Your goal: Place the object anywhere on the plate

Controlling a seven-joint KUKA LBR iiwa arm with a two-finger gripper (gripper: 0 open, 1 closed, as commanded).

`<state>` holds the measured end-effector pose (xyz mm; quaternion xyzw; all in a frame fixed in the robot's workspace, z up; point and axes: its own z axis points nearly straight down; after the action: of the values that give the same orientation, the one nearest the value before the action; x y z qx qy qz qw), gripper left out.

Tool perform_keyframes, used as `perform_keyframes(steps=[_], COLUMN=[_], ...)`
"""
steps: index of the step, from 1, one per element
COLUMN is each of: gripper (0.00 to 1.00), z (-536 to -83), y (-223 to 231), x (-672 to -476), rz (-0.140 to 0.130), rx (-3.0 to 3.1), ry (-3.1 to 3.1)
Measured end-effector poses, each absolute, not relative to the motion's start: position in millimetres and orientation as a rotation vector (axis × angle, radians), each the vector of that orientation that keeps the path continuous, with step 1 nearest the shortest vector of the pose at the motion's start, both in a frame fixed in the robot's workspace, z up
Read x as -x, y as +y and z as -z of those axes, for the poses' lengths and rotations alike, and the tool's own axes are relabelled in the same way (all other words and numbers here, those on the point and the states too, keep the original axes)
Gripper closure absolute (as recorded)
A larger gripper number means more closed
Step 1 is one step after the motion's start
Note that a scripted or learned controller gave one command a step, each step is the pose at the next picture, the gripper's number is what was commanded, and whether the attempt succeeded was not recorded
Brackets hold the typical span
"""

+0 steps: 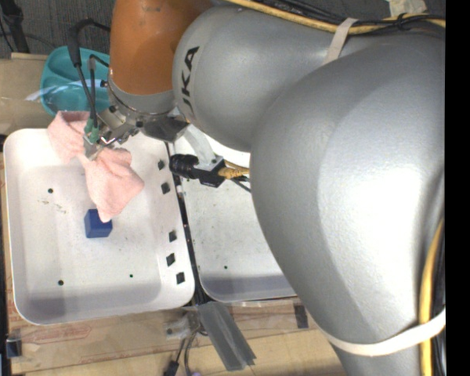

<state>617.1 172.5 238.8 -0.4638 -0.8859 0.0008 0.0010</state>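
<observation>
Cataloguing the left bin (31, 288) for you, operator. Item one: pink cloth (110, 180), hanging from the gripper (94, 141) at the bin's 12 o'clock, its top pinched between the fingers, its lower folds draping toward the bin floor. Item two: blue block (98, 225), resting on the floor at 6 o'clock of the cloth, just beside its hem. Item three: teal object (63, 81), beyond the bin's rim at 11 o'clock. No plate can be told apart here, so you should judge the target uncertain. Risks: the pinch looks slight, so the cloth could slip; its trailing hem could drag the block.
</observation>
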Motion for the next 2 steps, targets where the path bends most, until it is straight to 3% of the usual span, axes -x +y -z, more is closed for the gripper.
perform_keyframes(steps=[1, 2], gripper=[1.0, 1.0], z=[-262, -205], y=[211, 166], x=[-597.3, -639.6], rz=[0.0, -0.005], rx=[1.343, 1.308], ry=[-2.84, -2.852])
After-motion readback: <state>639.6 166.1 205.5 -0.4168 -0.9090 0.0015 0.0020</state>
